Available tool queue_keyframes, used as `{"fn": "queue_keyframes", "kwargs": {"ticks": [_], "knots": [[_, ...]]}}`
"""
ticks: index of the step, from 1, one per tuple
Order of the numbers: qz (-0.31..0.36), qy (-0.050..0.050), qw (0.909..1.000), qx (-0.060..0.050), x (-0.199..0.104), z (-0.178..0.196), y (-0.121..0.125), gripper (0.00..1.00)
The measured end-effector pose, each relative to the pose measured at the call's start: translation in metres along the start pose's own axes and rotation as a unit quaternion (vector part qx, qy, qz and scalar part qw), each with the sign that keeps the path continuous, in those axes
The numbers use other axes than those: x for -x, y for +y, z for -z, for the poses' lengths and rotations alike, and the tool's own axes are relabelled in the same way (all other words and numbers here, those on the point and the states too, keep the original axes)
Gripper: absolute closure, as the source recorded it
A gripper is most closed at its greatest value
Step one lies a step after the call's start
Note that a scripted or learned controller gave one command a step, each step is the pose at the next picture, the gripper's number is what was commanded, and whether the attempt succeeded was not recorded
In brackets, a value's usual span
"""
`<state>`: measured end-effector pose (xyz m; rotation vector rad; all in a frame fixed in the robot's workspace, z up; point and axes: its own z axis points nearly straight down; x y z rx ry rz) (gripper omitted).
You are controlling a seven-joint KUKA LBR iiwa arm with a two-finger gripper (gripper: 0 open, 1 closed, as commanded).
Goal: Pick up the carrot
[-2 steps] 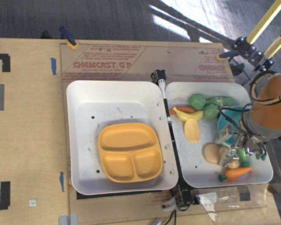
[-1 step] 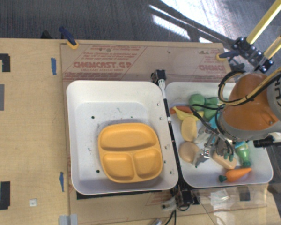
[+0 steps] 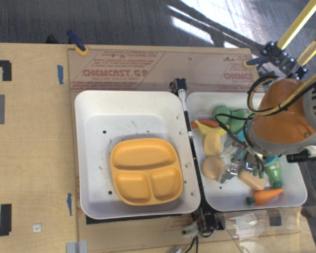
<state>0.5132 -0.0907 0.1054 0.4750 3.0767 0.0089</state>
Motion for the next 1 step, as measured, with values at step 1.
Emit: {"fn": "queue_keyframes", "kwargs": {"ticks": [1], "knots": [[0.174, 0.003, 0.9848, -0.001, -0.0053, -0.0115, -0.0290, 1.00]]}}
